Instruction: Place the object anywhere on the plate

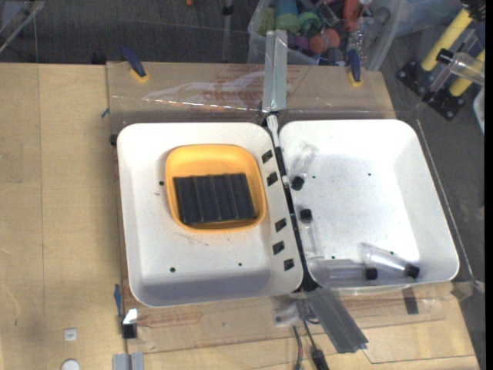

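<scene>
Clear tubes (385, 264) with black caps lie at the near edge of the right bin (416, 168). Across the divider, in the left bin (139, 206), sits the orange plate (212, 157). A flat black ridged block (214, 198) already rests on it, its long side running left to right. I cannot tell how the jaws stand.

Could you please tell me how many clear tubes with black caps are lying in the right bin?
4, though clear plastic is hard to see: one tube at upper left, one along the left wall, one at the front, and one front right.
</scene>
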`<state>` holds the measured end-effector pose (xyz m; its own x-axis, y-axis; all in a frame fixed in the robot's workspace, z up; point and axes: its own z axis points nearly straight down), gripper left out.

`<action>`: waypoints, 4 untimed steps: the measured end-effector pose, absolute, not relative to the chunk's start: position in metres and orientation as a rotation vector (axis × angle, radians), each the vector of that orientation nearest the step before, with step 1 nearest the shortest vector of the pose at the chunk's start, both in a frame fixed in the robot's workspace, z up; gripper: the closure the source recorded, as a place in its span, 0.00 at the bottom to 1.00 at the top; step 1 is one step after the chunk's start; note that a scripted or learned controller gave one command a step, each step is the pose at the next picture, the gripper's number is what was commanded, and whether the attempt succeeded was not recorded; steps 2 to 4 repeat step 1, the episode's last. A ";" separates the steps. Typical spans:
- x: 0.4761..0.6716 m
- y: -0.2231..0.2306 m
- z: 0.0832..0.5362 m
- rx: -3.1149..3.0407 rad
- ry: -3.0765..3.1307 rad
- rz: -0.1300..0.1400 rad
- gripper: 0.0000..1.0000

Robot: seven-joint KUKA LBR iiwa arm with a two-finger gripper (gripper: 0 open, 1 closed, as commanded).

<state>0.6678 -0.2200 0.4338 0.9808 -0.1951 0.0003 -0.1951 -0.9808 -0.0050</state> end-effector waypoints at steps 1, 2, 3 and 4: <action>0.668 -0.219 0.434 -3.122 0.304 -0.002 1.00; 0.668 -0.219 0.434 -3.122 0.304 -0.002 1.00; 0.668 -0.219 0.434 -3.122 0.304 -0.002 1.00; 0.668 -0.219 0.434 -3.122 0.304 -0.002 1.00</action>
